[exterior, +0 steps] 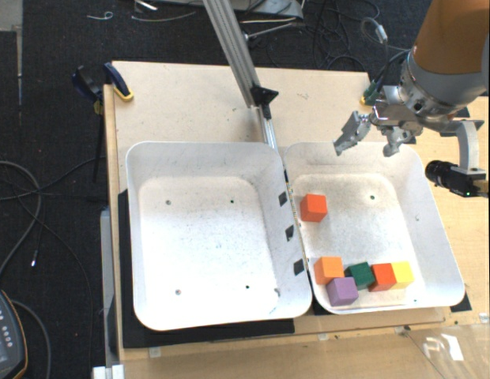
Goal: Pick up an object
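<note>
Gripper (370, 138) hovers over right bin's (435, 227) far rim, fingers wide and holding nothing, likely staged to descend; lone orange cube (313, 208) sits left-centre, well apart from the clustered blocks (362, 278) at the near edge.

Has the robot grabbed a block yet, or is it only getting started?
Only getting started. Nothing looks picked up: the lone orange block and the cluster with the purple block and green block all sit in the right bin. The gripper hangs above that bin's far edge, fingers spread with nothing between them. Reaching down, closing and lifting are left.
</note>
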You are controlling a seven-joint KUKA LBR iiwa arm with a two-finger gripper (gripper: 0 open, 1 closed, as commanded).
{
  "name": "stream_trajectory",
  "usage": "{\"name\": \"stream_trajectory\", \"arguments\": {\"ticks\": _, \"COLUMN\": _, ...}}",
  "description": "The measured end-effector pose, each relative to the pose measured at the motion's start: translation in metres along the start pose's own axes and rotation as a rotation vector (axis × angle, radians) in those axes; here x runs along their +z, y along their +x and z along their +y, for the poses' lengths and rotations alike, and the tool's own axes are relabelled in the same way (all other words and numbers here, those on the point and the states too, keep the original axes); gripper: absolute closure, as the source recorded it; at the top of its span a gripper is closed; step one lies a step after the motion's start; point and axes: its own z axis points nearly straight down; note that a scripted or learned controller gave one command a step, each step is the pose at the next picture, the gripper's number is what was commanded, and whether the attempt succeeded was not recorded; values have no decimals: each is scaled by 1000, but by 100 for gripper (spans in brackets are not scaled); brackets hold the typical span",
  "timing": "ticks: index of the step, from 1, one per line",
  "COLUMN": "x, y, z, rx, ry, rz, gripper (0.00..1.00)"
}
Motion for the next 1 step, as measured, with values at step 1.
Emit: {"name": "stream_trajectory", "arguments": {"ticks": 1, "x": 30, "y": 43, "z": -49, "rx": -2, "ry": 16, "rz": 3, "gripper": 0}}
